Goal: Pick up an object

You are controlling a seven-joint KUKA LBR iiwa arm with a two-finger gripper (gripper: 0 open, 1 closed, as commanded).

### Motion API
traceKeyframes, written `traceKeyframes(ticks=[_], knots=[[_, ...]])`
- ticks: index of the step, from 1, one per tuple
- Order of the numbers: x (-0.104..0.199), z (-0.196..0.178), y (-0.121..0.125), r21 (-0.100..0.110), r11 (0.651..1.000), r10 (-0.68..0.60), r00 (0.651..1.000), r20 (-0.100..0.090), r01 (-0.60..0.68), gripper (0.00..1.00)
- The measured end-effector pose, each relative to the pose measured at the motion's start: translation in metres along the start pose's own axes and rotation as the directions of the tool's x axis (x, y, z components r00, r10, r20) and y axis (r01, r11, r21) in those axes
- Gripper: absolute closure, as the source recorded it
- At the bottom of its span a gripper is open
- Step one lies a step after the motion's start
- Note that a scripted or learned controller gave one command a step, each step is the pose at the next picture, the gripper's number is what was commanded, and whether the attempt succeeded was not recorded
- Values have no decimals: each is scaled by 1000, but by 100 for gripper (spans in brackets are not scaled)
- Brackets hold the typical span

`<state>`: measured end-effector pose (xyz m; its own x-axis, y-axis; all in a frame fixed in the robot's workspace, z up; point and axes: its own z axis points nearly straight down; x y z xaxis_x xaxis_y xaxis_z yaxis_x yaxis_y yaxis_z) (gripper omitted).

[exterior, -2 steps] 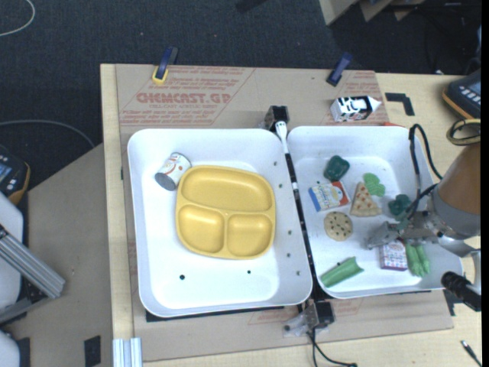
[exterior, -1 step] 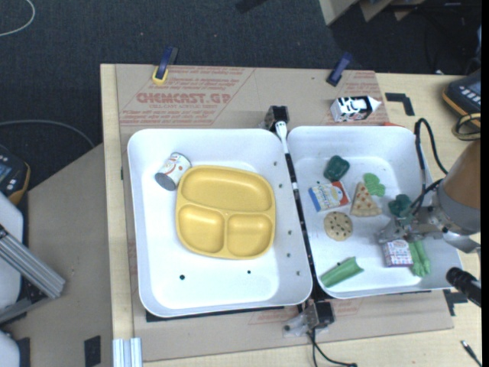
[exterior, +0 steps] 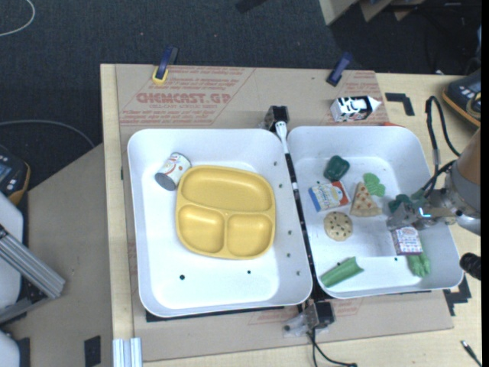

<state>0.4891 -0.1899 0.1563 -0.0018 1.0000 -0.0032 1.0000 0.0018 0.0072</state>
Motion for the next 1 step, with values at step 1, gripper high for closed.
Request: traceKeyframes(ticks=[1], knots=[[-4, -43, 2, 0, 1000, 1, 1000, 1, -1, 100]])
